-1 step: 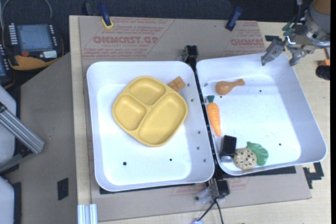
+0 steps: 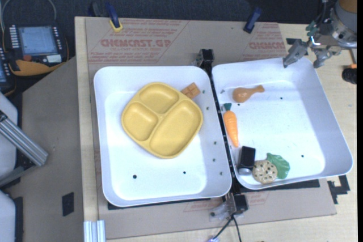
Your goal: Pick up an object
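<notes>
Carrot (image 2: 230, 127), drumstick (image 2: 247, 93), cookie (image 2: 262, 171) and a black block (image 2: 247, 156) are lying along the left side of the right bin (image 2: 317, 122). My pincer (image 2: 306, 58) is hanging spread, gripping nothing, over that bin's far right corner. Yellow divided plate (image 2: 162, 119) is sitting in the left bin (image 2: 113, 156).

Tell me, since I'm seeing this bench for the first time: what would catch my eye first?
The big yellow divided plate dominates the left bin, with a small brown block at its upper right edge. In the right bin, an orange carrot and a drumstick lie near the left wall, a cookie and green leaf near the front. The claw hovers at that bin's far right corner.
</notes>
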### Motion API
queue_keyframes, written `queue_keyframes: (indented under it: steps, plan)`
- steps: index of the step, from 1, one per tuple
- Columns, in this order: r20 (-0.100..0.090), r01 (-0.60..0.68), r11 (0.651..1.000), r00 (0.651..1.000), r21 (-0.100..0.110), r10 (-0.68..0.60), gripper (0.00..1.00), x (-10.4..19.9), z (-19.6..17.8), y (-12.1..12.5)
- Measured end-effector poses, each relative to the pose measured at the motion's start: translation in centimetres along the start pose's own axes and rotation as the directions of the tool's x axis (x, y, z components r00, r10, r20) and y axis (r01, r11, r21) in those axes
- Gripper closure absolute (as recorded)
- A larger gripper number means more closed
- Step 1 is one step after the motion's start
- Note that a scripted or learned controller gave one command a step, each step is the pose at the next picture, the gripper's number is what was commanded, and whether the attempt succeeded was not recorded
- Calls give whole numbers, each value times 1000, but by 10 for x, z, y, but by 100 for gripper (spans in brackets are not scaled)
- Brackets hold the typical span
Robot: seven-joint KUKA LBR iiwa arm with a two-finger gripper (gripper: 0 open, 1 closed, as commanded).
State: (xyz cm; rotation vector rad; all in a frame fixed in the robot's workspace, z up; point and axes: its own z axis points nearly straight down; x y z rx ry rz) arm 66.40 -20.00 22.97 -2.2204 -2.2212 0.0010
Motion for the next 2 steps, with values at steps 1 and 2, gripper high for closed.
queue_keyframes:
  steps: [1, 2]
  plan:
    - [0, 0, 1000, 1000, 1, 0, 0, -2, 59, -3]
    - [-3, 1, 1000, 1000, 5, -1, 0, -3, 122, -1]
